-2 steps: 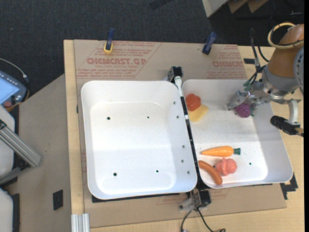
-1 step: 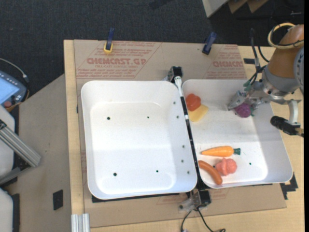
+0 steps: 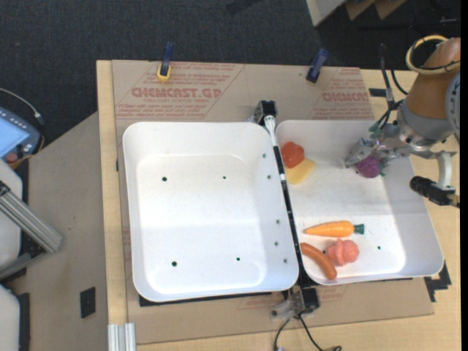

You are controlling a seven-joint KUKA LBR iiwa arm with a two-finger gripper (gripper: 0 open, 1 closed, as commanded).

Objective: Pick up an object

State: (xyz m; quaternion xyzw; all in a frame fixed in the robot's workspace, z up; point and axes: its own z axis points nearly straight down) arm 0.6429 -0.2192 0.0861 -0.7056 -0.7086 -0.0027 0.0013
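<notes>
The right bin [image 3: 409, 218] holds several toy foods. A small purple item [image 3: 371, 167] lies near its far right side, and my gripper [image 3: 368, 154] hangs right over it, touching or nearly touching its top. The grey arm with its orange band [image 3: 431, 72] comes in from the right edge. A red round piece [image 3: 292, 153] and a yellow piece [image 3: 301, 170] sit by the bin's left wall. An orange carrot [image 3: 330, 229], a reddish sausage [image 3: 319, 260] and a pink lump [image 3: 342, 252] lie near the front.
The left bin [image 3: 146, 159] stands beside the right one, sharing a dark divider strip [image 3: 281, 189]. Both rest on a cardboard sheet [image 3: 219, 86] held by a yellow-and-blue clamp [image 3: 165, 62] and a blue one [image 3: 317, 65] at the back. A black cable part [image 3: 433, 189] hangs right of the gripper.
</notes>
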